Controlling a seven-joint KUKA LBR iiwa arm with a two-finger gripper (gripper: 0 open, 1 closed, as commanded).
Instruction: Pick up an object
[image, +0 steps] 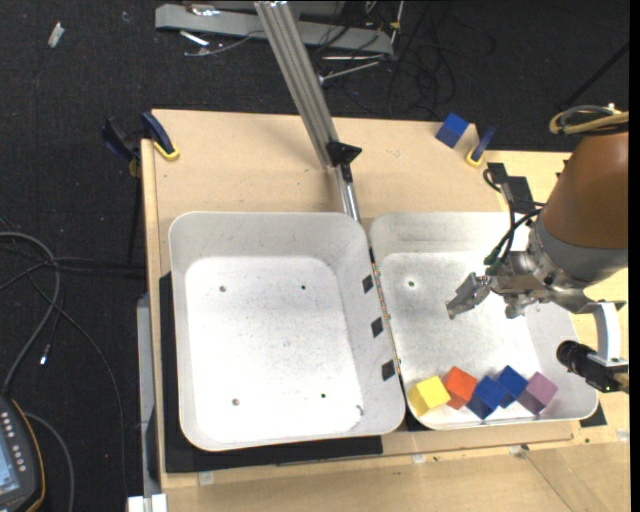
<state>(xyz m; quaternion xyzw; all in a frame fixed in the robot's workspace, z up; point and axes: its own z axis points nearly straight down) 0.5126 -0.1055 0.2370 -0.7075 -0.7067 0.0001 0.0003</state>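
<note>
Blocks (484, 391) are lying along the right bin's (425, 235) near edge.
Tool (466, 296) is hovering above them; finger state cannot be told.

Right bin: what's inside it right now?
The right bin holds five blocks along its near edge: yellow block, orange block, two blue blocks, purple block. The arm and pincer cover part of the floor, so anything beneath them is hidden.
</note>
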